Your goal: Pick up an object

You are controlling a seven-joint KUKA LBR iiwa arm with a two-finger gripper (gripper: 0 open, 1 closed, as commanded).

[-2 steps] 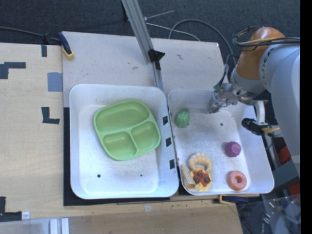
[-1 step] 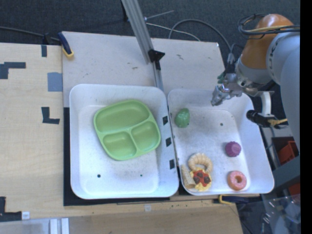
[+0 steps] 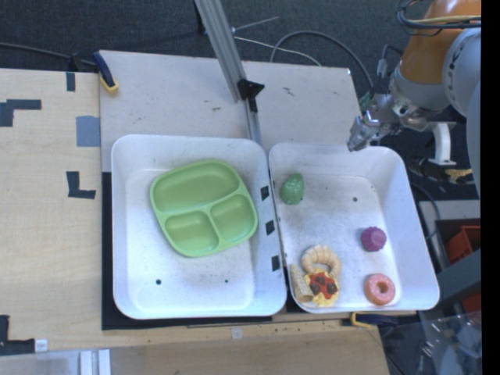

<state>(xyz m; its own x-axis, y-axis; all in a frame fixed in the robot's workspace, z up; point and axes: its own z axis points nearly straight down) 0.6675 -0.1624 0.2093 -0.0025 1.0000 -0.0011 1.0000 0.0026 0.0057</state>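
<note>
The right bin (image 3: 391,166) holds a green round toy (image 3: 292,188) near its left wall, a purple toy (image 3: 373,238) at mid right, and a pink donut (image 3: 380,289) at the front right. A tan croissant-like piece (image 3: 320,258) and a pizza slice toy (image 3: 320,285) lie at the front. My gripper (image 3: 361,137) hangs just beyond the right bin's far rim, above the bench, well away from every toy. The grey arm with its orange band (image 3: 441,22) comes in from the upper right.
The left bin (image 3: 125,233) holds a green divided plate (image 3: 205,207). A slanted metal pole (image 3: 223,37) rises behind the bins. Cables (image 3: 312,49) run over the bench at the back. A yellow-and-blue clamp (image 3: 106,73) sits at the bench's far left corner.
</note>
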